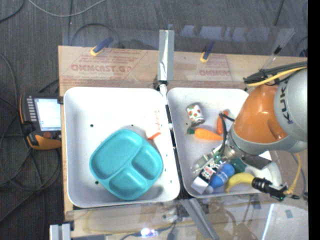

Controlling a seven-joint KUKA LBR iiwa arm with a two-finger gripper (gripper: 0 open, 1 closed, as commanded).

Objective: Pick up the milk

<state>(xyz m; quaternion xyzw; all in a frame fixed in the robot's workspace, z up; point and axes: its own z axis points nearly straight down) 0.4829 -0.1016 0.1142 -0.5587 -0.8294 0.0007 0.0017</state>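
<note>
Gripper (216, 160) low in lower right bin (182, 134), grip state hidden, above milk (206, 174), bottle (222, 175) and banana (240, 180) beside, carrot (207, 134) above, teal tray (127, 164) lower left.

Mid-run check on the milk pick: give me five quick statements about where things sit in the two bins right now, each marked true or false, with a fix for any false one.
1. The teal divided plate lies in the left bin. True.
2. The carrot lies in the left bin. False: it lies in the right bin.
3. The banana lies near the right bin's front edge, beside the blue-capped bottle. True.
4. The small spotted can rests on the plate. False: it sits in the right bin, behind the carrot.
5. The arm hangs over the left bin. False: it is over the right bin.
</note>
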